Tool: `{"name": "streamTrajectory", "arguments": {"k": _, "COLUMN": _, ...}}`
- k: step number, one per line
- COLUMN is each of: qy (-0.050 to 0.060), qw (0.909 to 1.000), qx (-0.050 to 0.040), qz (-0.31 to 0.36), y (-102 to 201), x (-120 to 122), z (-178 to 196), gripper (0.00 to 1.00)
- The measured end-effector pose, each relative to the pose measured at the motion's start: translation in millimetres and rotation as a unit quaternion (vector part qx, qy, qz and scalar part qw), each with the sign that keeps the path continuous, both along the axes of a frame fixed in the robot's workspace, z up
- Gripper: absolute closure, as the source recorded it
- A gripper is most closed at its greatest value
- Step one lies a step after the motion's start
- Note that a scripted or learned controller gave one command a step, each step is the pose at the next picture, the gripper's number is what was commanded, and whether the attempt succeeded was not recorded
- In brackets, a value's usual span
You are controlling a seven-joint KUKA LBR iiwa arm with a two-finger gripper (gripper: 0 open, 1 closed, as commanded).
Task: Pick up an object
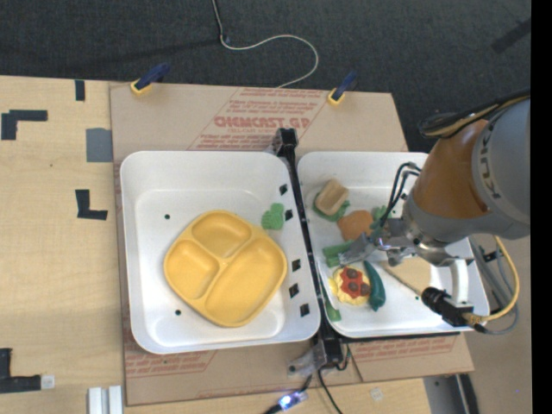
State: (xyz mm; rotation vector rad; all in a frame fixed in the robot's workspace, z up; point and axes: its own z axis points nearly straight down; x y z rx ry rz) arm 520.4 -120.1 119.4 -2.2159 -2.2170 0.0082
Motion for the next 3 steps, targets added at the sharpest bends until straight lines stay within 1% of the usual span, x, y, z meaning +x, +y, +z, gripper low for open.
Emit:
{"name": "streamTrajectory", "arguments": {"k": 1, "qy": -0.004, "qw": 1.0000, "qx": -0.0009, "qz": 0.000, "y": 1, "x": 0, "z": -35, "gripper": 0.00}}
{"name": "streamTrajectory", "arguments": {"k": 2, "qy": -0.005, "qw": 1.0000, "qx": -0.0004, "qz": 0.001, "y": 1, "x": 1, "z": -24, "gripper": 1.00}}
{"name": "streamTrajectory", "arguments": {"k": 3, "qy": -0.005, "qw": 1.0000, "qx": -0.0007, "qz": 0.001, "y": 5, "x": 2, "z": 18, "gripper": 1.00}}
